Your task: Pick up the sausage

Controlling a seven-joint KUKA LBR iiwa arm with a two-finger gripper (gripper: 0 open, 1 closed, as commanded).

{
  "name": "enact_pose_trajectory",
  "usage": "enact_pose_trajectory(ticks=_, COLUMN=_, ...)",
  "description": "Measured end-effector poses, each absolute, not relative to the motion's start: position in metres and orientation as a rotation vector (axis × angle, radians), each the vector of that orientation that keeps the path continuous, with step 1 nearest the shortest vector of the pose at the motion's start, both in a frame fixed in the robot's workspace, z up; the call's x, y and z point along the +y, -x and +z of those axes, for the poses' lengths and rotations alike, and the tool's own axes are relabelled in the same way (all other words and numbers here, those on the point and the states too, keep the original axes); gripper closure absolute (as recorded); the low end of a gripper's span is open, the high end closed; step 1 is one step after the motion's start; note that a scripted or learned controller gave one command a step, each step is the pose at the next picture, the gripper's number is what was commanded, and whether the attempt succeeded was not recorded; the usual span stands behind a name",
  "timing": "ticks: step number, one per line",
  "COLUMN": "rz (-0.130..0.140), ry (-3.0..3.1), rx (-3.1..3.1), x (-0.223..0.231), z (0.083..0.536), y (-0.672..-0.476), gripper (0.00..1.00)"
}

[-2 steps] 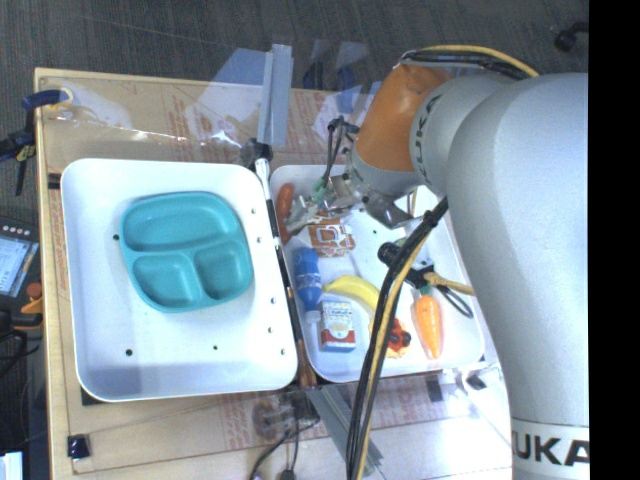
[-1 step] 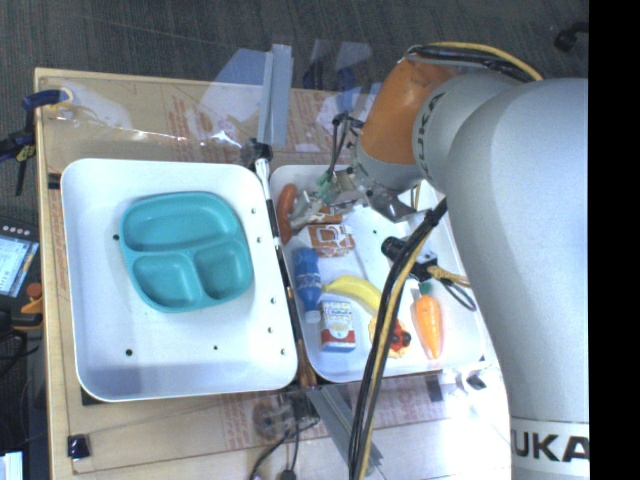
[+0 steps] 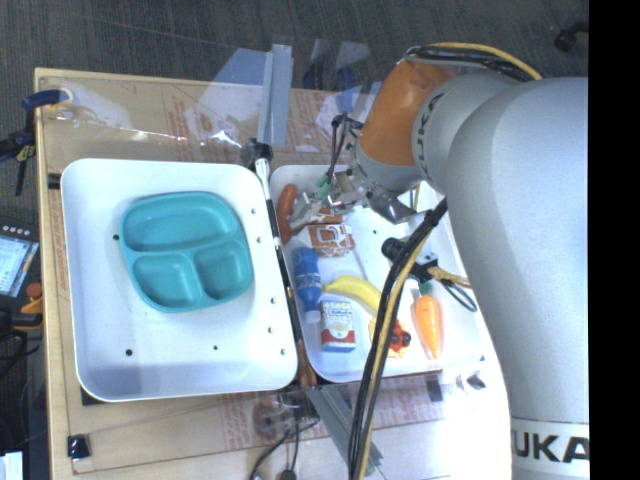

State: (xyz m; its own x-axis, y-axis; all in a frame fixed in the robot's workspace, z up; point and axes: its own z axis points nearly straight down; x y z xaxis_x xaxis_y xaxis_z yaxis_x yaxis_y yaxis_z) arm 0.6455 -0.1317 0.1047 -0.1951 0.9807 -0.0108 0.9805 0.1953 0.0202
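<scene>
Here, from my remote seat, is what the overhead camera gives me.

Writing: white capital letters "UKA" on the grey arm point(image 3: 530, 268) at lower right; nothing else reads clearly.

Arm: smooth grey casing with a glossy orange band above the wrist, black cables hanging across it.

Claw: the metal two-finger gripper point(image 3: 322, 200) sits low in the right bin's far left corner; I cannot tell whether it is apart or together.

Task item: the reddish-brown, rounded sausage point(image 3: 287, 211) lies against the right bin's left wall near the far corner, just beside the claw tip.

Right bin: shallow white plastic bin point(image 3: 400, 373) holding a brown patterned packet point(image 3: 331, 238), a blue bottle-like item point(image 3: 306, 274), a yellow banana point(image 3: 354, 291), a small white carton with a red base point(image 3: 339, 325) and an orange carrot with a green top point(image 3: 428, 323).

Left bin: matching shallow white bin point(image 3: 100, 358) with a turquoise three-compartment plastic tray point(image 3: 185, 248) lying flat in it.

Bench: pale wood-toned board point(image 3: 150, 108) with crinkled clear plastic film at its far edge.
</scene>
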Motion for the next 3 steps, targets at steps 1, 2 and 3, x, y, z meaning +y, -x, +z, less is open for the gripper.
enact_pose_trajectory(ticks=1, rz=0.007, ry=-1.977, rx=2.422, x=-0.135, z=0.104, y=-0.662, gripper=0.00)
enact_pose_trajectory(ticks=2, rz=0.017, ry=-1.966, rx=2.428, x=-0.132, z=0.117, y=-0.665, gripper=1.00)
enact_pose_trajectory(ticks=3, rz=0.016, ry=-1.967, rx=2.430, x=-0.131, z=0.117, y=-0.664, gripper=0.00)
